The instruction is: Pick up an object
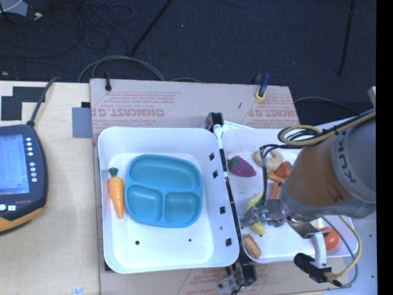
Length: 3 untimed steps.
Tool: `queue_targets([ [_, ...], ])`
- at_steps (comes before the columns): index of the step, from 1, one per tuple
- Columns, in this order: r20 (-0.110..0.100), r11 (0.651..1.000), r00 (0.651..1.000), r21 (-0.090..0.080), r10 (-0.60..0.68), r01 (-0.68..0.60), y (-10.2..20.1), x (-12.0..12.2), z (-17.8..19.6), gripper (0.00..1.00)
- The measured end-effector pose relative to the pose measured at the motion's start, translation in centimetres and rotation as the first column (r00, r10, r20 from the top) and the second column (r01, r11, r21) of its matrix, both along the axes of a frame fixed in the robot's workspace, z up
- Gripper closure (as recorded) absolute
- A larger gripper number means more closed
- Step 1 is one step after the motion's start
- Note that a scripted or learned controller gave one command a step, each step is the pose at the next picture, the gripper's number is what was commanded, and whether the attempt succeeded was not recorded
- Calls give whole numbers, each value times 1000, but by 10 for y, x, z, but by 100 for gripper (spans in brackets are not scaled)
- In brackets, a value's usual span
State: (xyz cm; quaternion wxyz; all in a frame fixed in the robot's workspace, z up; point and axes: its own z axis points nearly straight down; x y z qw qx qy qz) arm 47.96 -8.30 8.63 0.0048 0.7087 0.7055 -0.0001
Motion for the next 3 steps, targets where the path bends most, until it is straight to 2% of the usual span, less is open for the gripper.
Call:
queue_targets([
  [1, -7, 1000, 1000, 7, 5, -5, -2, 49, 1, 0],
  [2, -13, 1000, 1000, 8, -4, 4, -4, 46, 11, 100],
  [3, 3, 1000, 1000, 9, 12, -12, 54, 96, 107, 100],
])
